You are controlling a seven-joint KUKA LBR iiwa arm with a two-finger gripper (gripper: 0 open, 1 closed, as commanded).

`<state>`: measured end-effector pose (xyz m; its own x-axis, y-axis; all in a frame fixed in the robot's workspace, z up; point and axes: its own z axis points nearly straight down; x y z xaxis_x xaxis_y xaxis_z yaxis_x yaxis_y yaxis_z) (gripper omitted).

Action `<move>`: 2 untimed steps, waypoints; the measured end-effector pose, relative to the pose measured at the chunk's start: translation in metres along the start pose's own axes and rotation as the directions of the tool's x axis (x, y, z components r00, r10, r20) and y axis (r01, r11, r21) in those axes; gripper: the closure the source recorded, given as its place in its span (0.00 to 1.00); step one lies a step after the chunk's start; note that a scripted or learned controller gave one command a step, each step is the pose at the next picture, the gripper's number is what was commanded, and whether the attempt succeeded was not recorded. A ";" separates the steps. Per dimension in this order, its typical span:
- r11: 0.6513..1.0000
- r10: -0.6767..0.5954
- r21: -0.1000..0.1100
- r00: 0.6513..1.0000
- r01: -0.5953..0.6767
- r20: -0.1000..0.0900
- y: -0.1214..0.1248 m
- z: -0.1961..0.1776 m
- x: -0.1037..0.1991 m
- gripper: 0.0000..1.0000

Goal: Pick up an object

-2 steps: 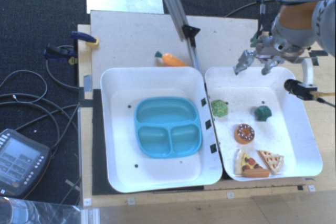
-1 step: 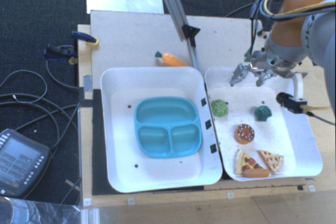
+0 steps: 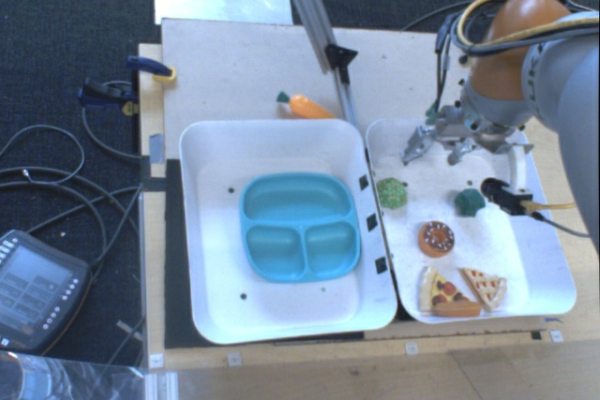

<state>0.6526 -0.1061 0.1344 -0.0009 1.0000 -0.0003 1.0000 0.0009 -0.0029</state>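
Hovering with fingers spread and empty, the gripper (image 3: 433, 151) hangs above the green broccoli (image 3: 392, 193).

The left bin (image 3: 206, 201) holds a divided plate (image 3: 301, 227). In the right bin (image 3: 553, 281), the doughnut (image 3: 436, 239) is central: broccoli (image 3: 392, 194) at ten o'clock, another floret (image 3: 469, 201) at one, pizza slices (image 3: 462, 289) at six. A carrot (image 3: 305, 107) lies behind the left bin.

Glossy blue plastic plate (image 3: 301, 227), smooth white plastic bins (image 3: 202, 201), matt wooden bench (image 3: 234, 61)
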 end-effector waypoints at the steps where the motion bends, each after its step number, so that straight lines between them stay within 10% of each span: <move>1: 1.000 0.000 -0.008 1.000 0.000 0.000 0.002 -0.014 0.000 1.00; 2: 1.000 -0.006 -0.011 1.000 0.006 0.000 0.010 -0.069 0.009 1.00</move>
<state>0.6628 -0.0970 0.2038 -0.0067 1.0000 -0.0005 0.9999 0.0067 0.0086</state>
